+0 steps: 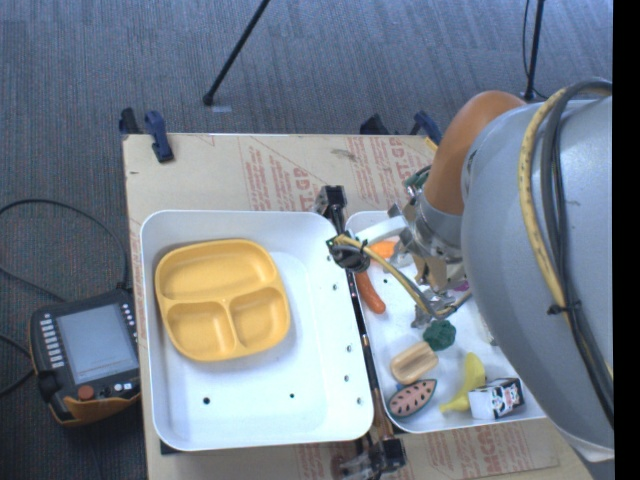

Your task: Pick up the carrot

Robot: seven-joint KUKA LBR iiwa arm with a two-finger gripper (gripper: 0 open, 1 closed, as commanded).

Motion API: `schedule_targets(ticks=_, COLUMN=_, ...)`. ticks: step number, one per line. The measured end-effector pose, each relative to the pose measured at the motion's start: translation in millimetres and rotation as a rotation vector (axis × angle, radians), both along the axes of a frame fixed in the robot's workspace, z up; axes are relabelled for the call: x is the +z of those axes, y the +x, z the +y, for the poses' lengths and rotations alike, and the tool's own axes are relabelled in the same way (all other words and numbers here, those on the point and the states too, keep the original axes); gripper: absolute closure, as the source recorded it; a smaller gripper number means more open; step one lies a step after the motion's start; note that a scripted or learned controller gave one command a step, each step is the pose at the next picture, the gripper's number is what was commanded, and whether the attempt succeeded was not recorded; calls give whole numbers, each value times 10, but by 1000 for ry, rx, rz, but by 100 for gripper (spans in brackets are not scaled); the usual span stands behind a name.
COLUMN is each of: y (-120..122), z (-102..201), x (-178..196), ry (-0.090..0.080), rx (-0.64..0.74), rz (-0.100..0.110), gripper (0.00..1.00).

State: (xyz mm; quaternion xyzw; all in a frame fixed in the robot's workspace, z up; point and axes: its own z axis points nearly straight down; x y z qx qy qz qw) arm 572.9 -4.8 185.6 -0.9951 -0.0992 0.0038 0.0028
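Two-finger metal gripper (432,290) hangs low inside right shallow white bin (375,230); finger state cannot tell, bulky grey arm (540,268) overhangs it. Slim orange carrot (371,293) lies just left of gripper, by bin's left wall, apart from it. Yellow cable (392,271) runs between them. Dark green broccoli piece (439,334) just below gripper; tan bread-like block (413,362), watermelon slice (412,398), yellow banana (468,380) farther below. Yellow three-compartment plastic plate (221,298) well left, in left bin (160,408)

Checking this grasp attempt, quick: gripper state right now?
Gripper: cannot be told. It sits low in the right bin, right of the carrot, which lies apart from it.
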Motion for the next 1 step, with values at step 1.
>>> schedule_targets(ticks=1, y=-567, z=-88, x=13, ry=1, rx=2, rz=1, gripper=0)
